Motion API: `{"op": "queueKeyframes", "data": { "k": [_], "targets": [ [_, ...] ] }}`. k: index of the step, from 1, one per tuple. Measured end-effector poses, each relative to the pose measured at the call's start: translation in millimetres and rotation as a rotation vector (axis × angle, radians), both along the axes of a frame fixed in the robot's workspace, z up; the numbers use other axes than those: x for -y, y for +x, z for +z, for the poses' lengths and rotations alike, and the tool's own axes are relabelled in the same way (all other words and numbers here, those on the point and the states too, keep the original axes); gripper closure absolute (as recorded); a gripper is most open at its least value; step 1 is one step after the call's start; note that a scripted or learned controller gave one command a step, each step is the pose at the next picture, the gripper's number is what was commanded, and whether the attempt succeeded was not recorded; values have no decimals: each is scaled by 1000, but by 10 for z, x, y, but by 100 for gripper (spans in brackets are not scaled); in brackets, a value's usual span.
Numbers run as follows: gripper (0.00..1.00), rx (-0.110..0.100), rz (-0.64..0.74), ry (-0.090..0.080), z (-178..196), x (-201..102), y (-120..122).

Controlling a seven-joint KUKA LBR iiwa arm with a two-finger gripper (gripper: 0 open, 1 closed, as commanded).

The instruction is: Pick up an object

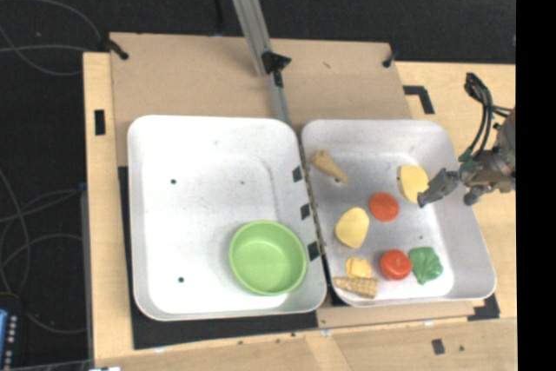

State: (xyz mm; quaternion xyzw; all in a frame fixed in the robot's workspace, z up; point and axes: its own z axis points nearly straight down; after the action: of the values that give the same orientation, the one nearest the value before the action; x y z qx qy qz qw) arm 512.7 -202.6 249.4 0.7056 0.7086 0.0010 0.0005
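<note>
From my seat I see the jaws (445, 185) reaching in from the right, over the right rim of the right bin (365, 135). Two dark fingers are visible, one pointing toward the bin's middle and one farther right, set apart from each other; nothing sits between them, so the jaws look open and hold nothing.

The closest thing to the jaws is a pale yellow piece (413, 181), lying in the bin just left of the nearer finger; I cannot tell whether they touch. Near it, lower left, is a red ball-shaped toy (384, 206), then a larger yellow piece (352, 227). A tan cone-like piece (329, 167) lies near the bin's upper left. Along the near edge I see a second red toy (395, 264), a green toy (425, 264) just beside it, and a waffle-patterned yellow piece (359, 278).

The left bin (200, 161) holds a green bowl (268, 257) upright near its lower right corner. Both bins rest on the table (174, 74).
</note>
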Motion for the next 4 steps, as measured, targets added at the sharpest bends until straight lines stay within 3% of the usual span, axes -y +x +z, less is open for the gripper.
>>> {"op": "queueKeyframes", "data": {
  "k": [1,4],
  "targets": [
    [0,0,-1,0,0,-1,1],
    [0,-7,-6,-2,-1450,-32,119]
  ]
}}
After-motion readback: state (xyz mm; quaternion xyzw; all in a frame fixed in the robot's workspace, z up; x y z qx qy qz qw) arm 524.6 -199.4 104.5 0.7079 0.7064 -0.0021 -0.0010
